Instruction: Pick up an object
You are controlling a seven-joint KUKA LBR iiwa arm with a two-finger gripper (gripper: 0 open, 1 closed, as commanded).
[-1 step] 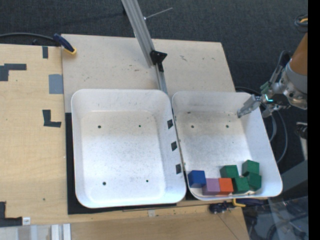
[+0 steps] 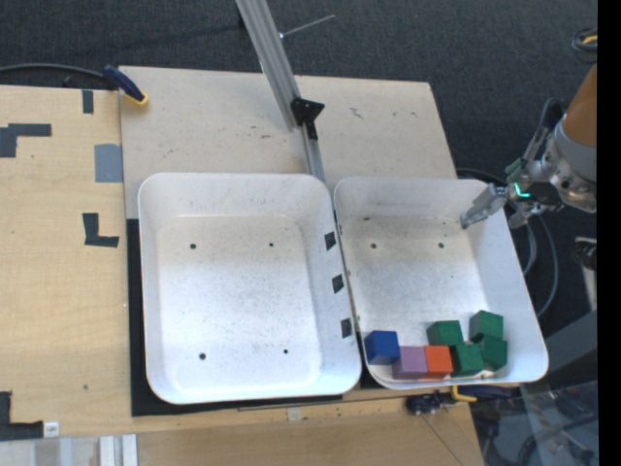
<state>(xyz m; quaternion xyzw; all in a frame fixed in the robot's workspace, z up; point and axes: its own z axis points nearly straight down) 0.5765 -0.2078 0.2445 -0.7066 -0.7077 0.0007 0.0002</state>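
- At the near edge of the right bin (image 2: 505, 250), a cluster of blocks: a blue cube (image 2: 382, 346), a purple block (image 2: 413, 360), an orange block (image 2: 439, 359) and several green blocks (image 2: 473, 340).
- The left bin (image 2: 233, 187) sits beside it.
- The gripper (image 2: 485, 207) hangs over the right bin's far right rim, well apart from the blocks, with nothing seen between its fingers; how wide it stands, I cannot tell.

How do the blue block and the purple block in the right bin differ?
The blue block is dark blue, the purple block pale lilac. The blue block sits farthest left in the cluster; the purple block lies between it and the orange block. Both are small cubes resting at the right bin's near edge.
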